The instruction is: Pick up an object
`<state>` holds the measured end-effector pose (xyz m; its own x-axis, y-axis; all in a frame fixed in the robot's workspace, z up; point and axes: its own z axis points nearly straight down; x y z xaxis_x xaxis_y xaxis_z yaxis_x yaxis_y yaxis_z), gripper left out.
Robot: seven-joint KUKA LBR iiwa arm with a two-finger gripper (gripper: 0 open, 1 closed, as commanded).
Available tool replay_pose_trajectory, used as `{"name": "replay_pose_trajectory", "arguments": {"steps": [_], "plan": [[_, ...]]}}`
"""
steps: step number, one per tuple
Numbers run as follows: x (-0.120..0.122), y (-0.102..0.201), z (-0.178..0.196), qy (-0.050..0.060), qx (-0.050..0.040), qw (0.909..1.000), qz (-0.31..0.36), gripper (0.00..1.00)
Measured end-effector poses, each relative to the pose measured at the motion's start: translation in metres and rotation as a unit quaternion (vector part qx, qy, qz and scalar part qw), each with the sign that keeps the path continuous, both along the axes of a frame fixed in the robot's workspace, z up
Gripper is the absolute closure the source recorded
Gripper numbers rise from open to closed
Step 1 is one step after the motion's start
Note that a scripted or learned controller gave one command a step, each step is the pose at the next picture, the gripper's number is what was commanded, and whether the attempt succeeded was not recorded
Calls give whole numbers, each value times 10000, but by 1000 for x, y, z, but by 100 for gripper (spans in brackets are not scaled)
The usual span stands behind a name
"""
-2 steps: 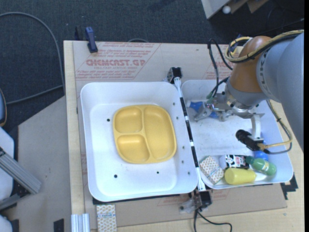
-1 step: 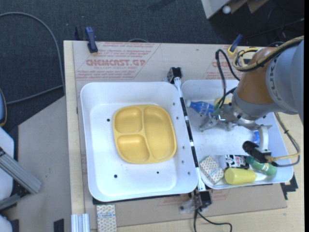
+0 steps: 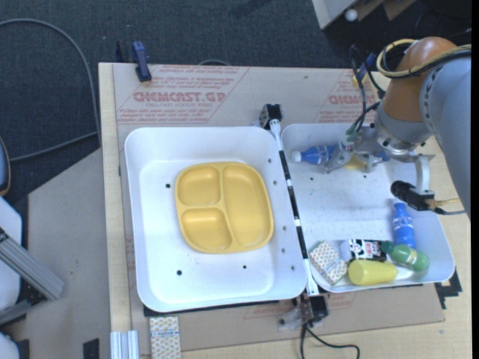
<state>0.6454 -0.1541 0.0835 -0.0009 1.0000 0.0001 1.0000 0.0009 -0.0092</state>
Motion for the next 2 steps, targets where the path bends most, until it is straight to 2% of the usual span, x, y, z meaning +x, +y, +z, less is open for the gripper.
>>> {"name": "replay_pose_trajectory", "arguments": {"steps": [1,2], "plan": [[-72,-49,1,-37,-4,10000,-8,0],[12,-22,-5,164,14,9999,8,0]]}}
